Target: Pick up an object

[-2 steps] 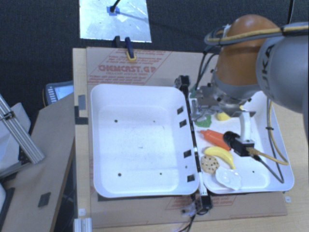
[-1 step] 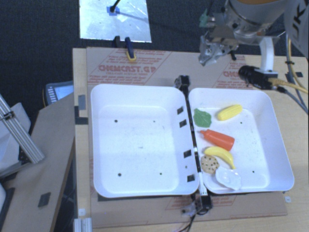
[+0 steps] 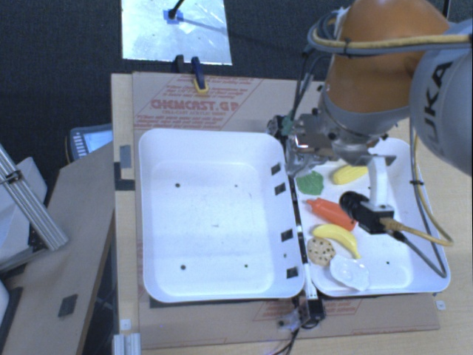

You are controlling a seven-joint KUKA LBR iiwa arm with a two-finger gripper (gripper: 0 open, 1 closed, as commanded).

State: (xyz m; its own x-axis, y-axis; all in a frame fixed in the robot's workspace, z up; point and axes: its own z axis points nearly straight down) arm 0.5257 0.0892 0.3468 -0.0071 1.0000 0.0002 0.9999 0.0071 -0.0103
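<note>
The right bin (image 3: 414, 261) holds several small things. A green leafy piece (image 3: 310, 182) lies near its left wall, with a yellow piece (image 3: 349, 174) to its right. Below them an orange carrot-like piece (image 3: 330, 211), a yellow banana (image 3: 337, 237), a brown cookie (image 3: 321, 251) and a white disc-like piece (image 3: 349, 273) lie toward the front. My gripper (image 3: 299, 152) hangs under the big orange wrist at the bin's back left corner, just above the green piece. The wrist hides most of it.
The left bin (image 3: 159, 198) stands beside the right one, with a row of black clips (image 3: 284, 191) along the shared wall. Brown cardboard (image 3: 196, 103) lies behind the bins. A yellow cable (image 3: 425, 235) crosses the right bin.
</note>
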